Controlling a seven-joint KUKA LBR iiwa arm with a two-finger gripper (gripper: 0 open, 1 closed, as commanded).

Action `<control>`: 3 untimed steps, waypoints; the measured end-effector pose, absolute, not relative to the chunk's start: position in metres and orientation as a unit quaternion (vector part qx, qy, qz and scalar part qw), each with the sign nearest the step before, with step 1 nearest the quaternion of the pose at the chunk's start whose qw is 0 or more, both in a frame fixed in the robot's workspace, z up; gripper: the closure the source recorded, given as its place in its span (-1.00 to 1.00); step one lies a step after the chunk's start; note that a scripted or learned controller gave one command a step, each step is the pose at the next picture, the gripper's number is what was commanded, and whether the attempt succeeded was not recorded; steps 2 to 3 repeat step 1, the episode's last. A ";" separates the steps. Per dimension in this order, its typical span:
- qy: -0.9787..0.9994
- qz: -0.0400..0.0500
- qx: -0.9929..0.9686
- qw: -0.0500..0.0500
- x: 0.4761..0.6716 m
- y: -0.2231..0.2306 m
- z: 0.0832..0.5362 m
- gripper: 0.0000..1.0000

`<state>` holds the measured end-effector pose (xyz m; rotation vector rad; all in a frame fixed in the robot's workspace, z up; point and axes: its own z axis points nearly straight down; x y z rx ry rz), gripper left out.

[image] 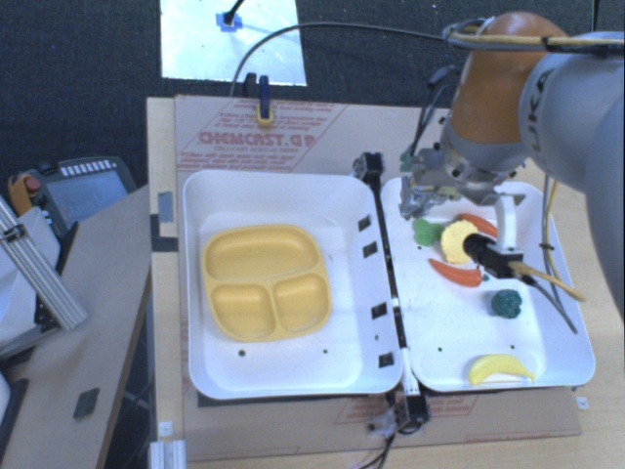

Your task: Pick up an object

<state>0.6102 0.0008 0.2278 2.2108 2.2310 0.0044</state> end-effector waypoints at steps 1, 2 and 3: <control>0.710 0.001 0.704 -0.001 0.610 0.057 0.217 1.00; 0.710 0.001 0.704 -0.001 0.610 0.057 0.217 1.00; 0.710 0.001 0.704 -0.001 0.610 0.057 0.217 1.00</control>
